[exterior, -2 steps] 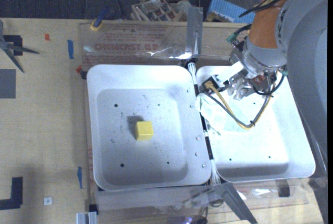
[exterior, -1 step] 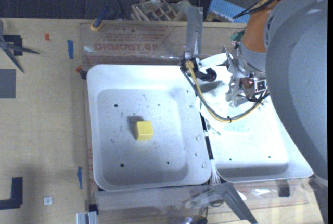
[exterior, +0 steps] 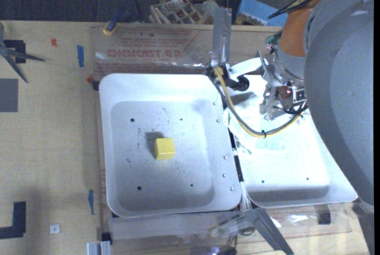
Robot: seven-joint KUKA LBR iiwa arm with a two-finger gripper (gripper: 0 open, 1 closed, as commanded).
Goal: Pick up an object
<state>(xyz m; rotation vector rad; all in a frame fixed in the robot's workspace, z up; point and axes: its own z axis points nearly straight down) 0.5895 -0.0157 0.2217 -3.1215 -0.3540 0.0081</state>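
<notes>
A small yellow cube (exterior: pixel 164 147) lies on the floor of the left white bin (exterior: pixel 116 89), a little left of its middle. My gripper (exterior: pixel 272 104) hangs over the back part of the right white bin (exterior: pixel 288 174), well to the right of the cube and apart from it. The big grey arm with its orange band (exterior: pixel 297 28) covers the right side of that bin. I see nothing in the gripper.
A yellow and black cable (exterior: pixel 249 127) loops from a metal post (exterior: pixel 222 34) at the back, across the wall between the bins, to the wrist. Behind the bins lies a clear plastic sheet (exterior: pixel 148 46) with red lettering. Bare wooden bench stretches to the left.
</notes>
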